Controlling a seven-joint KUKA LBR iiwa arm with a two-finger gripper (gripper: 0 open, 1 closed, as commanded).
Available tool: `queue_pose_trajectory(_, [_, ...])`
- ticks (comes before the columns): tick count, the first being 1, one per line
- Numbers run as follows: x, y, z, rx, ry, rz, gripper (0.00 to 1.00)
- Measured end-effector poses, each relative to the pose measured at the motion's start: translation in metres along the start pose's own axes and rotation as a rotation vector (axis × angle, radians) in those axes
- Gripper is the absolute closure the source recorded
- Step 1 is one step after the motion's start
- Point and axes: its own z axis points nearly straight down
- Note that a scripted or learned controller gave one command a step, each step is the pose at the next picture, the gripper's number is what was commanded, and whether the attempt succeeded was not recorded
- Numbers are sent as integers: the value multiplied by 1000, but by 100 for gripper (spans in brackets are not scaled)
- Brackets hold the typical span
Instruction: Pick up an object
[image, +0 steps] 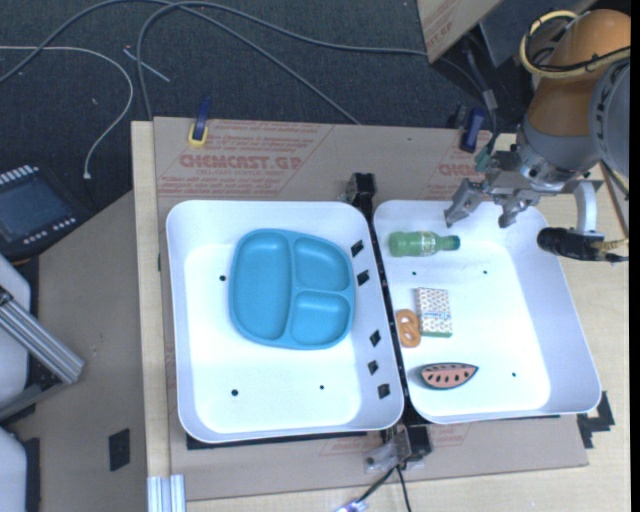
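In the right bin (540, 330) lie a green bottle (422, 243) on its side near the back left, a small patterned packet (434, 310) in the middle left, an orange pretzel-like piece (407, 328) beside it, and a watermelon slice (447, 375) toward the front. My gripper (488, 208) hovers over the back edge of the right bin, to the right of and behind the bottle. Its fingers (459, 209) are spread apart with nothing between them.
The left bin (200, 360) holds a blue divided plate (292, 288). A row of black clips (372, 300) runs along the seam between the bins. Cables lie on the dark floor behind the bench.
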Motion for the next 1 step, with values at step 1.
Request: queue_pose_trajectory(1, [0, 3, -10, -15, -2, -3, 0])
